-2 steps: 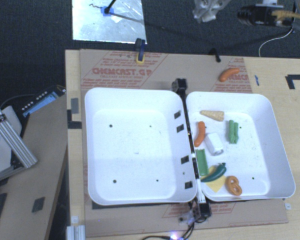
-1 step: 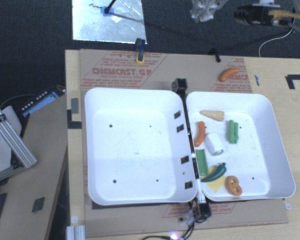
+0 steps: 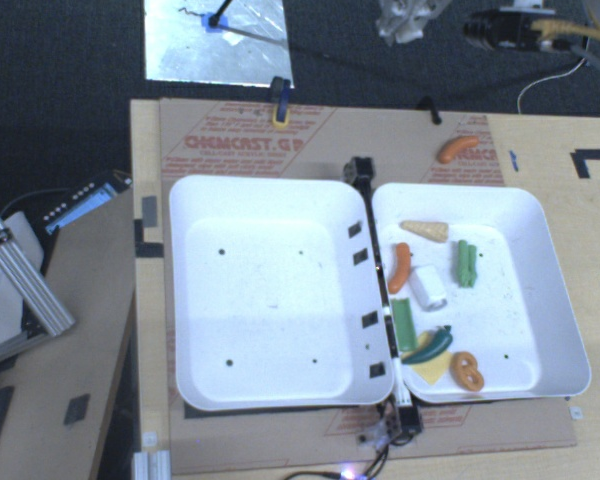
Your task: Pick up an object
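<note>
The right bin holds several small objects. A beige wedge lies near its far side, with an orange-red sausage and a green strip below it. A white cylinder sits in the middle. Closer to me lie a light green bar, a dark green pepper over a yellow piece, and a brown pretzel. The gripper hangs high at the top of the view, beyond the bench's far edge and well away from both bins, with nothing seen in it.
The left bin stands beside the right one, with black clips along the shared wall. An orange sausage lies on the board behind the right bin. A yellow and blue clamp sits at the board's far edge.
</note>
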Controlling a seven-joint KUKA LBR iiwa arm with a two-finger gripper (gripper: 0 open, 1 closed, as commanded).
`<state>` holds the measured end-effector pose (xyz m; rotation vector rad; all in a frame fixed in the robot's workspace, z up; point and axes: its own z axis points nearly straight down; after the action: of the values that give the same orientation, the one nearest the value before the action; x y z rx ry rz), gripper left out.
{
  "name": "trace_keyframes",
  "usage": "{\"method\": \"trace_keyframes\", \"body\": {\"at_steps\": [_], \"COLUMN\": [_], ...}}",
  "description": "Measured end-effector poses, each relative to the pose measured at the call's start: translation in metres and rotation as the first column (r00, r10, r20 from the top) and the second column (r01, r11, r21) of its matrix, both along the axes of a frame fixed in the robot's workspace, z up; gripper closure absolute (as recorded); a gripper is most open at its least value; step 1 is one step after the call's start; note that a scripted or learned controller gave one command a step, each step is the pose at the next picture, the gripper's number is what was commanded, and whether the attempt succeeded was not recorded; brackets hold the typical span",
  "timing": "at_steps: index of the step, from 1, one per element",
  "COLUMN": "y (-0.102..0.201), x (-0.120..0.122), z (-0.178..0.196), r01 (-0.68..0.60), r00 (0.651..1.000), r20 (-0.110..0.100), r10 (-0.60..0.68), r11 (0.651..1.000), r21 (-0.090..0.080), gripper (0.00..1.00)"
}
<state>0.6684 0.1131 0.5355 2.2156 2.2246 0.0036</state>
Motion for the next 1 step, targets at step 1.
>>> {"method": "trace_keyframes", "body": {"at_steps": [1], "y": [0.0088], "x": [0.0], "z": [-0.0001], "r01": [0.0], "r00": [1.0], "r20": [0.0], "r10": [0.0], "r11": [1.0], "r21": [0.0], "gripper": [1.0]}}
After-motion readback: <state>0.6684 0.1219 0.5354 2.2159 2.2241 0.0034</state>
